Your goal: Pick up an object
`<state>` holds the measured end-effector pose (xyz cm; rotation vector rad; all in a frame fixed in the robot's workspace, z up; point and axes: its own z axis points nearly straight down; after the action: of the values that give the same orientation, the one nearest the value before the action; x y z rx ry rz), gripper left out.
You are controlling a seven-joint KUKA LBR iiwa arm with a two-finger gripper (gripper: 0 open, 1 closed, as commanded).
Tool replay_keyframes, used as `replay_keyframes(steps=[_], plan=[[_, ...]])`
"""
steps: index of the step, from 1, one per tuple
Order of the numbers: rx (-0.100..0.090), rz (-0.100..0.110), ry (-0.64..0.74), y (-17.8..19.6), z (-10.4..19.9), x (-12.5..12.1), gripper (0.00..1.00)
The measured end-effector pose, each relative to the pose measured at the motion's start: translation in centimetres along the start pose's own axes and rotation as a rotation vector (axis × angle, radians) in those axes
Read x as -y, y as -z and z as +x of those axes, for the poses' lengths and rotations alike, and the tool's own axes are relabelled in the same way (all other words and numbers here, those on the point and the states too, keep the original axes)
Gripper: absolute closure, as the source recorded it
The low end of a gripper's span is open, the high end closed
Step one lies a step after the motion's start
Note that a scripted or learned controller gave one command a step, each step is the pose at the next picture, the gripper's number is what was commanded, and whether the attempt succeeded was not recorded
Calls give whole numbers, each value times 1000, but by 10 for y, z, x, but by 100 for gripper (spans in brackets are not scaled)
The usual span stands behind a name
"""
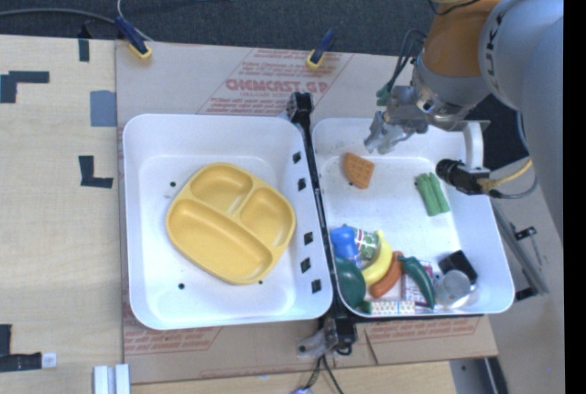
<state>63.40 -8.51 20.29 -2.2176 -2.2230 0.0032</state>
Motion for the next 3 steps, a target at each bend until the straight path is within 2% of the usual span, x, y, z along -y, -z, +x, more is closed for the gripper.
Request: replay_keyframes(steps=[1,2,3], plan=[[0,-2,0,-1,-1,-34,100],[1,-1,-2,-1,-16,29,100],[0,-1,-2,-1,-16,29,0]])
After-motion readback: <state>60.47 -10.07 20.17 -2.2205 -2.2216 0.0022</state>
